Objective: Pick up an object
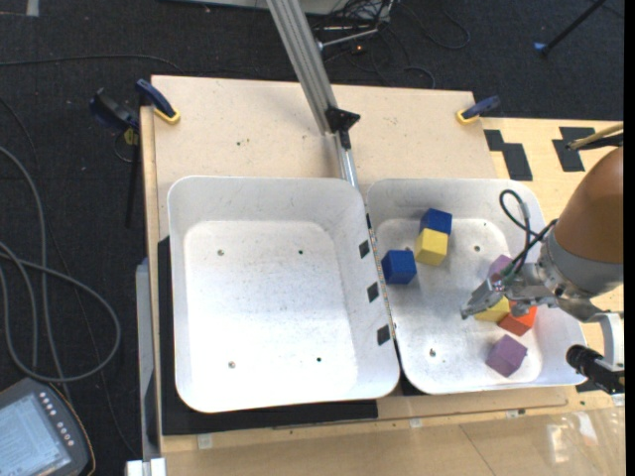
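The gripper [483, 303] hangs low in the right bin [446, 365], over a yellow block [493, 312] and an orange block [518, 318]; whether its jaws are apart I cannot tell. That bin also holds two blue cubes [399, 266], a yellow cube [432, 247] and a purple cube [507, 354], none with a clear long axis.

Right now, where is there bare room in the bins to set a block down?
The left bin has bare floor throughout. In the right bin, the near-left corner below the blue cube is free. It is crowded around the gripper, by the purple cube and orange block.
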